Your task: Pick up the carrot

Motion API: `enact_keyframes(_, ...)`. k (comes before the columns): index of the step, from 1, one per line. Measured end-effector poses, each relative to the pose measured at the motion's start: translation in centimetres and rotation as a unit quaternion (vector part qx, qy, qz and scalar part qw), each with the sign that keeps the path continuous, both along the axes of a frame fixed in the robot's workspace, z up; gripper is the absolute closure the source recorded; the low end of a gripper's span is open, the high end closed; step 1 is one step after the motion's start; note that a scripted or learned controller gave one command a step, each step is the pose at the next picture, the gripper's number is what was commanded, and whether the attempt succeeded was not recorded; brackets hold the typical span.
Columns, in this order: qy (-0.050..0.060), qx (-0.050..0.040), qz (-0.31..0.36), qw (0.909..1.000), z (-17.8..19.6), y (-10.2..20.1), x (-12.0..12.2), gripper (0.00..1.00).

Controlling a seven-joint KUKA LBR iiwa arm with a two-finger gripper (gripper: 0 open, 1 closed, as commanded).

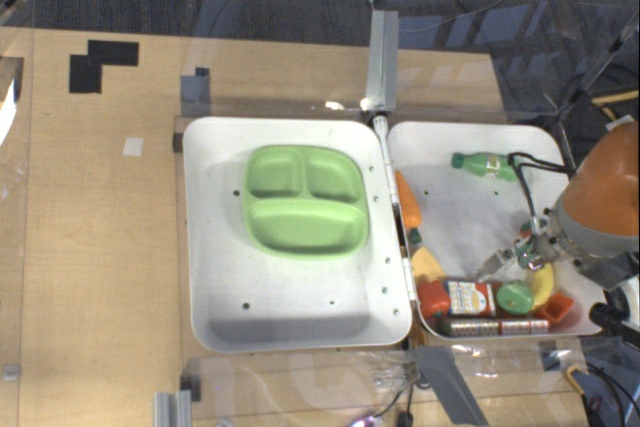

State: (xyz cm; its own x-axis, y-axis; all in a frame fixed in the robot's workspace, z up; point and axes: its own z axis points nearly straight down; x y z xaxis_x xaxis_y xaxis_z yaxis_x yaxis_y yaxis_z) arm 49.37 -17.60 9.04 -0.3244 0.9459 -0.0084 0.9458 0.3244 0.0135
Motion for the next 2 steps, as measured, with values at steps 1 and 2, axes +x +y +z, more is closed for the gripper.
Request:
enact_keyframes(1, -0.004, -0.0044, 0.198, 0.9803, 0.1, 6.6, 0.9, 0.00)
enact_keyframes(2, -0.004, -0.0023, 0.197, 0.9803, 1.3, 6.8, 1.0, 1.00)
